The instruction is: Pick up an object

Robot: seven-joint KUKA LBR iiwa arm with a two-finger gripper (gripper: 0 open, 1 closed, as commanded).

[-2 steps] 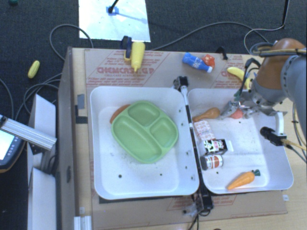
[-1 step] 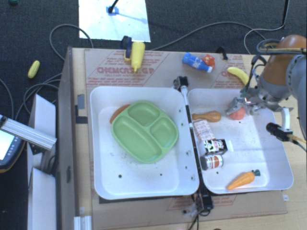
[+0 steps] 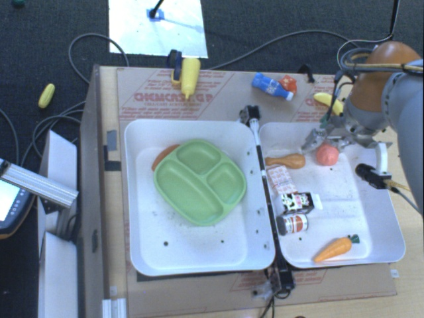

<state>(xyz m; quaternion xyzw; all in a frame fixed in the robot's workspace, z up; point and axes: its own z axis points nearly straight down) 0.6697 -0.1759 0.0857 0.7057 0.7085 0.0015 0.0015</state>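
Observation:
My gripper (image 3: 328,141) hangs over the back of the right bin (image 3: 391,244), open, with its fingers spread just above a pinkish-red ball (image 3: 326,156). Nothing sits between the fingers. Also in that bin, running towards the front, are a tan drumstick toy (image 3: 287,160), a red-and-white packet (image 3: 278,176), a black-and-white carton (image 3: 298,202), a small red-labelled can (image 3: 293,224) and an orange carrot (image 3: 336,246). In the left bin (image 3: 142,244) a green divided plate (image 3: 199,181) lies over an orange-brown item (image 3: 163,156) that peeks out at its upper left.
On the cardboard behind the bins lie a yellow bottle (image 3: 189,75), a blue bottle (image 3: 271,86), an orange-red item (image 3: 288,82) and a banana (image 3: 323,99). A black part (image 3: 371,174) hangs by the right bin's right side. Cables run along the divider between the bins.

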